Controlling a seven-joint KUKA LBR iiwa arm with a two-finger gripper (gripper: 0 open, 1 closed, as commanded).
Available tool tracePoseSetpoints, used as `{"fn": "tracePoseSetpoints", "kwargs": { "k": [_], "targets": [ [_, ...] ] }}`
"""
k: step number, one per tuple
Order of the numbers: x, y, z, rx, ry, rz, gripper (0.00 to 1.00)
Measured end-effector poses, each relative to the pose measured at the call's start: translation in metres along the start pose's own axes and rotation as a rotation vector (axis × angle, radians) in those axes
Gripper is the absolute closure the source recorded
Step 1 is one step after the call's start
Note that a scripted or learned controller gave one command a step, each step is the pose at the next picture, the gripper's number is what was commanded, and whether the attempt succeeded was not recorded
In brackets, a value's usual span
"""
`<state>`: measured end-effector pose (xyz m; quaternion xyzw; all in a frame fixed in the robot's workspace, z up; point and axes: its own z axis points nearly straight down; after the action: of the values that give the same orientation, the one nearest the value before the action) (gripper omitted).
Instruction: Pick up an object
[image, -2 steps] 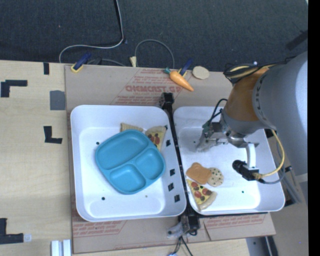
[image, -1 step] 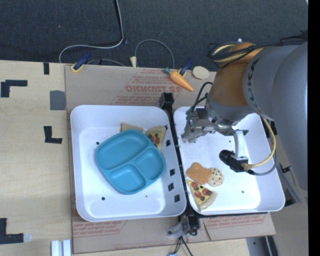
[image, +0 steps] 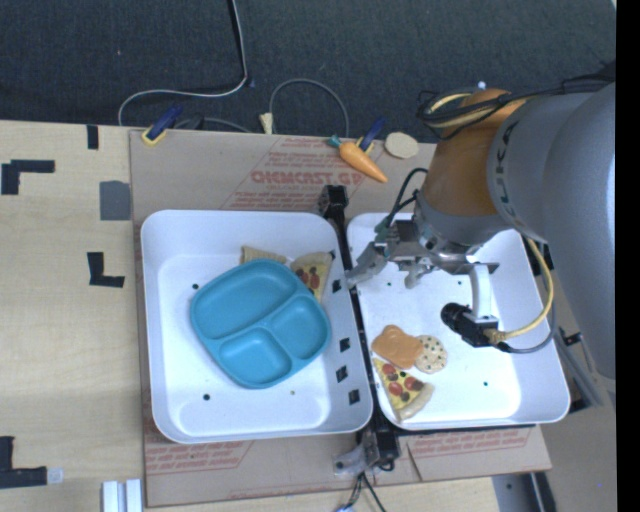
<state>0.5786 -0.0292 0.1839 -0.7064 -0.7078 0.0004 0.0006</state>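
Two white bins sit side by side on the bench (image: 70, 300). The left bin (image: 165, 330) holds a blue divided plate (image: 260, 322), with a pizza slice (image: 313, 270) and another flat piece tucked at the plate's far edge. The right bin (image: 530, 385) holds a tan toast-shaped piece (image: 397, 346), a chocolate-chip cookie (image: 431, 353) touching it, and a second pizza slice (image: 403, 388) by the near edge, close to the left wall. The arm (image: 540, 150) hangs over the right bin's far part; its pincer (image: 395, 258) sits near the divider between the bins, and whether it is open or closed cannot be told. Beyond the bins, an orange carrot (image: 361, 160) lies on cardboard at the bench's far edge.
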Motion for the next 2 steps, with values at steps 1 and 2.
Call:
{"fn": "tracePoseSetpoints", "kwargs": {
  "k": [1, 2],
  "targets": [
    [-0.022, -0.055, 0.000, 0.003, -0.001, 0.005, 0.00],
    [-0.025, -0.006, 0.000, -0.003, -0.001, -0.001, 0.00]
  ]
}}
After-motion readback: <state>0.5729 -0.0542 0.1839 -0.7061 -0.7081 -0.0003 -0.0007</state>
